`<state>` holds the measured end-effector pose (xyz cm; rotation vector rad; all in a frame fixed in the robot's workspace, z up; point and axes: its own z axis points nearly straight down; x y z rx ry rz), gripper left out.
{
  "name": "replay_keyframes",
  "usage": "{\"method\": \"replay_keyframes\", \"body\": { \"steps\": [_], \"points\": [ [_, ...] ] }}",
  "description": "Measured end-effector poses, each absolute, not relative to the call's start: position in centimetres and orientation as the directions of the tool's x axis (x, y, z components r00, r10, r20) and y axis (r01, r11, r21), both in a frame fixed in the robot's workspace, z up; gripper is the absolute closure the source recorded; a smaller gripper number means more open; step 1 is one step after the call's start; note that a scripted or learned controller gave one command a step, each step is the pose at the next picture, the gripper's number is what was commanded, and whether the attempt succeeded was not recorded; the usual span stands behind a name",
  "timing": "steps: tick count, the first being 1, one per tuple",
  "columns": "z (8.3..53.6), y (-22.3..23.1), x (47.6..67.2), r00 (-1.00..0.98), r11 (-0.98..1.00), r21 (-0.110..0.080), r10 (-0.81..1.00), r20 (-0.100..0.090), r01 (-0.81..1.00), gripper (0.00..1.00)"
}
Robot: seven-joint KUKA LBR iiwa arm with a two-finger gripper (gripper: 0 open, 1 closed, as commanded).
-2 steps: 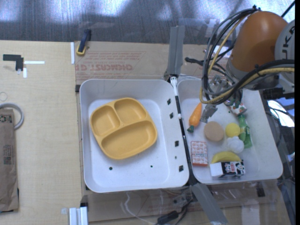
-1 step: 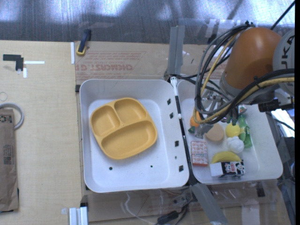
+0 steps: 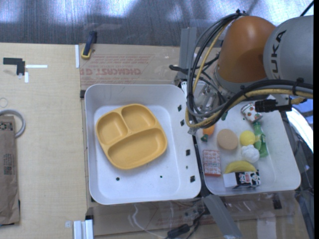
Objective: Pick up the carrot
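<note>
A: Where's the carrot (image 3: 209,130)?
B: An orange bit peeks out at the right bin's (image 3: 289,182) upper left, just under the cables.
A: And the jaws?
B: Can't tell; the arm (image 3: 259,49) covers them.

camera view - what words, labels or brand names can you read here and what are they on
"KUKA", partly seen as "UKA", on the grey arm casing.
"CHEMCAST", upside down in faded red, on the cardboard sheet behind the left bin; the smaller lines around it are too blurred to read.
Print on the brown paper bag at left: too small to read.
Red and white packet in the right bin: print unreadable.
Black and white carton: markings unreadable.
</note>
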<state>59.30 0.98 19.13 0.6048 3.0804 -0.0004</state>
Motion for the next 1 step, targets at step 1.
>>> {"method": "replay_keyframes", "body": {
  "steps": [1],
  "points": [
    [19.15, 6.76, 60.04, -0.963, 0.963, 0.0, 0.27, -0.003, 0.27, 0.0]
  ]
}}
